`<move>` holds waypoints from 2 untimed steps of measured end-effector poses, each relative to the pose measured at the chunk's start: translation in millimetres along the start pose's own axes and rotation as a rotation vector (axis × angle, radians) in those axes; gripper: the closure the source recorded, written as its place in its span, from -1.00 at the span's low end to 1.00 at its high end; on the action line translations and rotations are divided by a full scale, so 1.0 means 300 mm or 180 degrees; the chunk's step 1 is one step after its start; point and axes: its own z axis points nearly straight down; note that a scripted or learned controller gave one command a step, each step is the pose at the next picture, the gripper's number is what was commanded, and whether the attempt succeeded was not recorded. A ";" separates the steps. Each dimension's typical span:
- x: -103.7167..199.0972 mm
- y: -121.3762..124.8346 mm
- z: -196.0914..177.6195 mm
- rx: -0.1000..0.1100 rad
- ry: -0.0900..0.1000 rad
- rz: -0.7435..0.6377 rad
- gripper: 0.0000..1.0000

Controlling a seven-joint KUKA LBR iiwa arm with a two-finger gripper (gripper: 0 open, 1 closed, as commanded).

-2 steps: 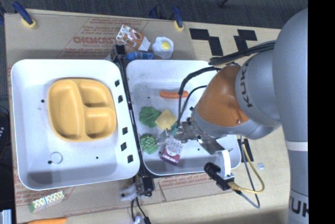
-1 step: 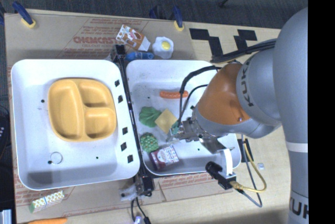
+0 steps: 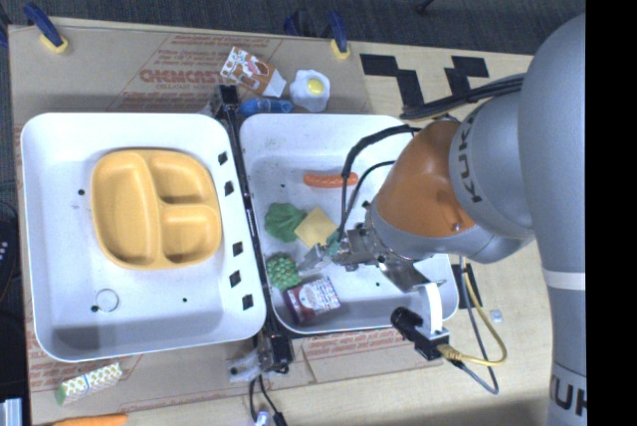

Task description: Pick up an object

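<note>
Right, gripper (image 3: 320,255) low in right bin (image 3: 261,177), tip among 3 items: yellow block (image 3: 315,226) just above, green piece (image 3: 283,270) left, red-white packet (image 3: 315,298) below. Can't tell its state. Your nearest target is yellow block.

Grey cylindrical arm (image 3: 557,165), smooth matte casing. Orange band (image 3: 423,190) above wrist. Dark lettering on grey link beside band. Black cables (image 3: 373,147) looped along wrist. Metallic gripper (image 3: 338,250) assembly at tip.
</note>
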 end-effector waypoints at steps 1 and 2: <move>0.015 0.205 0.022 -0.0031 -0.0035 -0.1070 -1.00; 0.032 0.013 0.021 -0.0050 -0.0036 -0.0210 -1.00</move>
